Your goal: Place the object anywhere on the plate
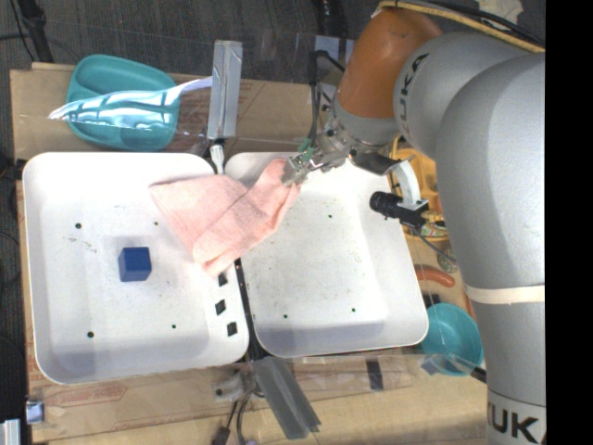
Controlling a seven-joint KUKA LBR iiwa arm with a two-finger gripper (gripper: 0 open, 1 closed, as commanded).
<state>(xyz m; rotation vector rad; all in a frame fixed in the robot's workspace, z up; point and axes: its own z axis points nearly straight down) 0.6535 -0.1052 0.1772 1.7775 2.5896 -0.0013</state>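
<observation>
A pink cloth (232, 213) lies draped across the divider between the two white bins, most of it in the left bin (56, 341). Its far right corner is pulled up to my gripper (304, 165), which is shut on that corner at the back of the right bin (371, 286). A small blue cube (135, 263) sits on the floor of the left bin, apart from the cloth and to its lower left.
A teal dish (120, 100) with clear plastic on it rests on the bench behind the left bin. A teal bowl (454, 336) sits off the right bin's front right corner. The arm's grey body fills the right side.
</observation>
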